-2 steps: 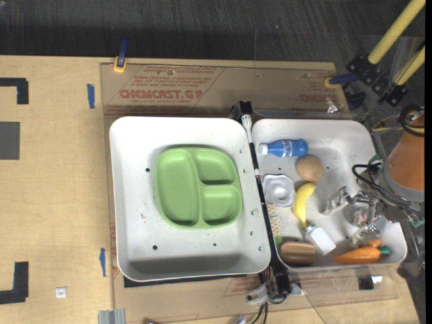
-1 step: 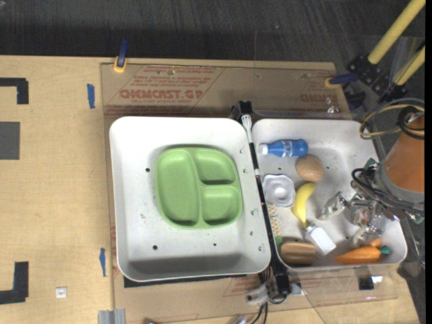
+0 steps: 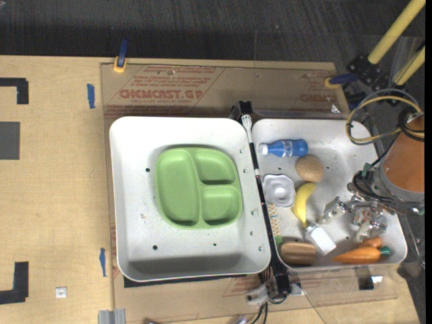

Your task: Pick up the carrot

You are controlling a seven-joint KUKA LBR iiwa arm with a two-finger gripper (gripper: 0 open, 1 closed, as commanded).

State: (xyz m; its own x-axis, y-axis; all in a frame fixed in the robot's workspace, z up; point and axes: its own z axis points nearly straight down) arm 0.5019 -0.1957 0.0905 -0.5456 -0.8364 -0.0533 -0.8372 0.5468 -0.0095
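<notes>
The carrot is orange with a green stub at its right end. It lies flat along the near wall of the right bin, in its near right corner. My gripper hangs low over the bin, just behind the carrot and a little above it. Nothing shows in its grasp. The arm's orange band rises to the right of it.
The right bin also holds a blue bottle, a brown oval, a clear cup, a banana, a white block and a brown roll left of the carrot. A green divided plate sits in the left bin.
</notes>
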